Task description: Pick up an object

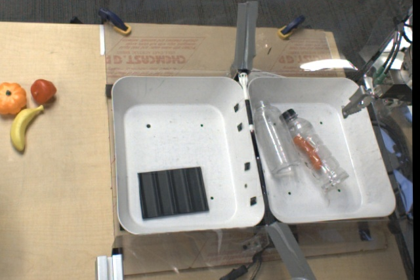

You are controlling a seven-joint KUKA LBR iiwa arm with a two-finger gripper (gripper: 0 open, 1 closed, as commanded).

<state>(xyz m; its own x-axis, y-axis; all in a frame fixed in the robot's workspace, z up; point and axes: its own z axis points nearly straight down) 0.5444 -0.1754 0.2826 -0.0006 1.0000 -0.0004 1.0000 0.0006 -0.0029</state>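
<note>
In the camera view the gripper (355, 104) hung at the right bin's (367, 206) far right rim, its opening impossible to tell, so a good pick meant descending squarely across the clear bottle (308, 149) lying slantwise mid-bin, beside a clear tube (274, 144).

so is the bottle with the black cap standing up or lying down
Lying down. The bottle rests on its side on the right bin floor, black cap toward the back, beside a clear cup.

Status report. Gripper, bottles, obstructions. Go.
Gripper at right bin's upper right rim, holding nothing. Two clear bottles side by side in that bin, untouched. Nothing between gripper and bottles.
</note>
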